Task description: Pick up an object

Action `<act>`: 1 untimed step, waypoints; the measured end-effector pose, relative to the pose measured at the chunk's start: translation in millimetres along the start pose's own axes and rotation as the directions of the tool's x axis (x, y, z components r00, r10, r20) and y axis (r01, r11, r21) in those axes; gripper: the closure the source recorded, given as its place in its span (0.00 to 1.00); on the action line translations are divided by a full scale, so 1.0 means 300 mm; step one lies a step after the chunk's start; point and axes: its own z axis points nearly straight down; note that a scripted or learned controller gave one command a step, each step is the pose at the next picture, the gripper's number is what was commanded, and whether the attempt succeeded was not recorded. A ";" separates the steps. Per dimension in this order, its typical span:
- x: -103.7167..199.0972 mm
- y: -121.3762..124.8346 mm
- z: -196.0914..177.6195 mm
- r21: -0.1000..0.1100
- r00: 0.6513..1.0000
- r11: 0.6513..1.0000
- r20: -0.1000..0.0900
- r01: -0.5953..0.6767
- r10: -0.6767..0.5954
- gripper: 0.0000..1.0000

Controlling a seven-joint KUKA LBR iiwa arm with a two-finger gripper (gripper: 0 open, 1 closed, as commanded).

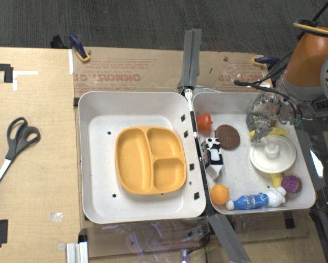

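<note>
Now you have the pincer (261,126) low in the right bin (238,109), just behind the white lid (272,153) and touching a yellow object (268,131); whether it grips that, you cannot tell from here. Left of the lid lies a brown disc (227,136), in front a blue bottle (257,200).
</note>
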 end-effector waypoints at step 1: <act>-0.008 0.005 -0.036 0.001 1.000 1.000 0.007 0.004 -0.004 1.00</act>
